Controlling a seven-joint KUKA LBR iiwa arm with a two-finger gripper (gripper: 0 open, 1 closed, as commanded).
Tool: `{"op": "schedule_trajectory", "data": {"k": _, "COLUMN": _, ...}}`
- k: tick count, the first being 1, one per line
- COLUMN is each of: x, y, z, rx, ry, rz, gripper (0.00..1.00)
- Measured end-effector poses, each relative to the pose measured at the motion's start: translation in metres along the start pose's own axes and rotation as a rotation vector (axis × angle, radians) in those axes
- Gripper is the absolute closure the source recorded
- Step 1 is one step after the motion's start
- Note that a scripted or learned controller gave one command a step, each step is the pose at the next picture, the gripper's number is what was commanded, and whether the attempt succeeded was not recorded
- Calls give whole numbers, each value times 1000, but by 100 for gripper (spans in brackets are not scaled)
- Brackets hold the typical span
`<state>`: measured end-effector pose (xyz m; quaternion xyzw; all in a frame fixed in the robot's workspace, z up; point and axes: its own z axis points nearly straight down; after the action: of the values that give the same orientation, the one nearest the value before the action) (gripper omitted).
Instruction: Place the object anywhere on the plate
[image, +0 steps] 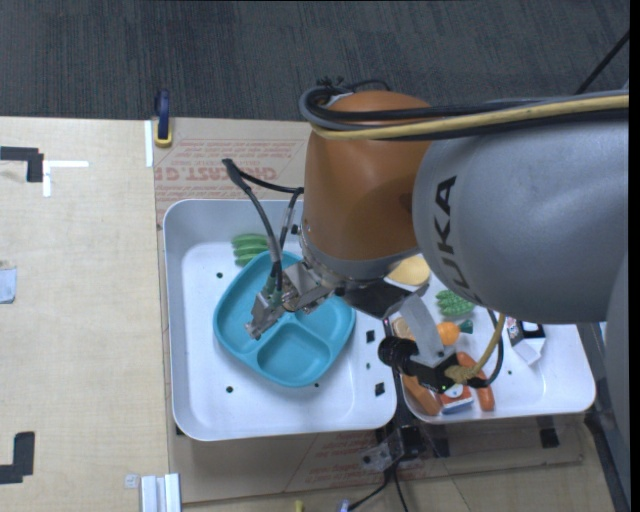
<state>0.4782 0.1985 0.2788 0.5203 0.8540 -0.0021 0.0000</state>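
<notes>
A gripper (268, 308) is seen low over a blue divided plate (300, 352) in the left white bin (200, 400); whether its fingers are spread cannot be told. A green toy (250, 246), judged light and stiff, lies touching the plate's far rim, on a pale wooden desk (80, 330).

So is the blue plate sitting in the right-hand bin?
No, the blue divided plate lies in the left white bin, with the hand over it.
</notes>
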Motion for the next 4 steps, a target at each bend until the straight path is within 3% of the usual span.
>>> {"op": "schedule_trajectory", "data": {"k": 1, "x": -1, "y": 1, "z": -8, "rx": 2, "ry": -3, "rz": -1, "gripper": 100}}
{"op": "schedule_trajectory", "data": {"k": 2, "x": -1, "y": 1, "z": -8, "rx": 2, "ry": -3, "rz": 0, "gripper": 0}}
{"op": "schedule_trajectory", "data": {"k": 3, "x": -51, "y": -26, "z": 86, "rx": -1, "ry": 1, "rz": -278, "gripper": 0}}
{"op": "schedule_trajectory", "data": {"k": 4, "x": -61, "y": 77, "z": 120, "rx": -1, "ry": 0, "rz": -116, "gripper": 0}}
